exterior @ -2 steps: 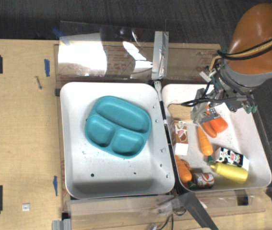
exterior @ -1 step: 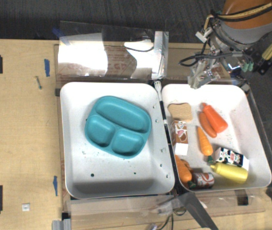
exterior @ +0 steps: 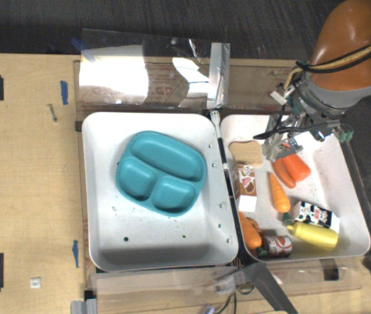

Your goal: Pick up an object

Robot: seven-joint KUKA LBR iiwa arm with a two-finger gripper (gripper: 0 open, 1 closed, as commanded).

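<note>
My gripper [exterior: 282, 146] hangs over the back of the right bin [exterior: 352, 195], just above and left of an orange-red pepper-like toy [exterior: 292, 169]. The toy lies on the bin floor right below the gripper; whether they touch I cannot tell. A carrot [exterior: 279, 193] lies in front of the toy. A slice of bread [exterior: 246, 151] rests to the gripper's left, near the bin's left wall.
The left bin [exterior: 100, 227] holds a teal divided plate [exterior: 161, 172]. In the right bin's front lie a yellow bottle [exterior: 313, 235], a black-and-white box [exterior: 315, 214], a can [exterior: 277, 244], an orange vegetable [exterior: 250, 231] and a brown packet [exterior: 246, 180].
</note>
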